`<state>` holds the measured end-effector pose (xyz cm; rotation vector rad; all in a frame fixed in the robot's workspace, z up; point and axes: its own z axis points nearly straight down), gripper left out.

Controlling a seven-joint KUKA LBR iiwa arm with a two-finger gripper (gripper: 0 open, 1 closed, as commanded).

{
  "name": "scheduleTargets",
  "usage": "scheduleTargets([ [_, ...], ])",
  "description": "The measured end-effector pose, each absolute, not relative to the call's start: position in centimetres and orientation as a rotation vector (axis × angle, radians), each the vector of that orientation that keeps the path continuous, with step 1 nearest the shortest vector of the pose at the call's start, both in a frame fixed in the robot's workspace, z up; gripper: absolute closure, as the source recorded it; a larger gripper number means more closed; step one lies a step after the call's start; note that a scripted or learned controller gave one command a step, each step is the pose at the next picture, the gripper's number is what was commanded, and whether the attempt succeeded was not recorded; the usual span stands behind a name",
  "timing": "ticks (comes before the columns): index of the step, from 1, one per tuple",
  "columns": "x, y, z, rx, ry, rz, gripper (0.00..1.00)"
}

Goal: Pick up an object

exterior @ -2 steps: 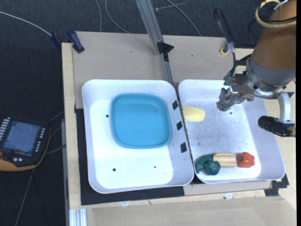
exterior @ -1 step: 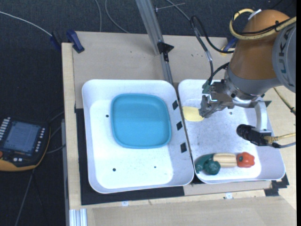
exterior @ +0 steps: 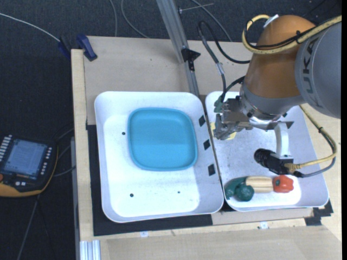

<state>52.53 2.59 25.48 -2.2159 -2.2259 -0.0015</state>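
From my overhead camera I see the arm (exterior: pixel 282 58) reaching in from three o'clock, wrist bent down over the right bin (exterior: pixel 317 161), the fingers (exterior: pixel 225 130) low near its left wall — I cannot tell whether they are parted. The wooden toy (exterior: pixel 260 184) lies at five o'clock of them, well apart, against the bin's near wall — between a green piece (exterior: pixel 239 190) and a red piece (exterior: pixel 282 184).

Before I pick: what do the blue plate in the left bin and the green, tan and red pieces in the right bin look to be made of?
The blue plate looks like moulded plastic: one even colour, matte, soft rounded rim. The green piece and red piece look like smooth plastic or rubber, with small highlights. The tan piece could be unpainted wood or plastic; too small to tell. Both white bins look like thin glossy plastic.
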Motion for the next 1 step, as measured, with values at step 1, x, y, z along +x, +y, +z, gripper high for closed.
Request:
scheduleTargets([
  [1,52.24,7.91,25.65,-2.215,-2.226,-0.002,1.0],
])
